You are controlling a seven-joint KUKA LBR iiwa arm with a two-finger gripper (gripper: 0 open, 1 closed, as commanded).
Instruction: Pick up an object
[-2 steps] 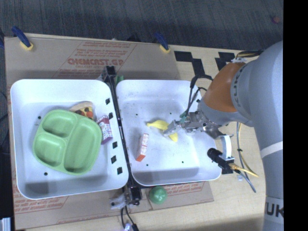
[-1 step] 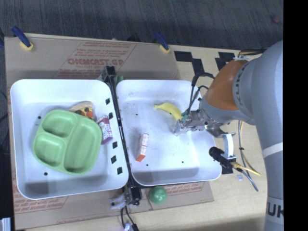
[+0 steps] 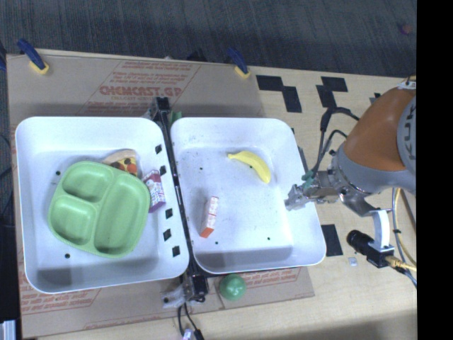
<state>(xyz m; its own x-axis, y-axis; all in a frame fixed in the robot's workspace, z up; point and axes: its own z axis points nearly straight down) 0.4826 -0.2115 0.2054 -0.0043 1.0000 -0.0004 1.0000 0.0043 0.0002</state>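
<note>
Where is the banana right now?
The banana lies in the right bin, toward its far right part, up and right of the small tube.

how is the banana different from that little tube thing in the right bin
The banana is yellow and curved; the tube is straight, whitish with an orange-red lower end. The banana lies toward the bin's far side, slanting across it; the tube lies nearer the front, almost in line with the divider. The banana looks somewhat bigger and thicker. Both lie flat on the bin floor, apart from each other.
</note>
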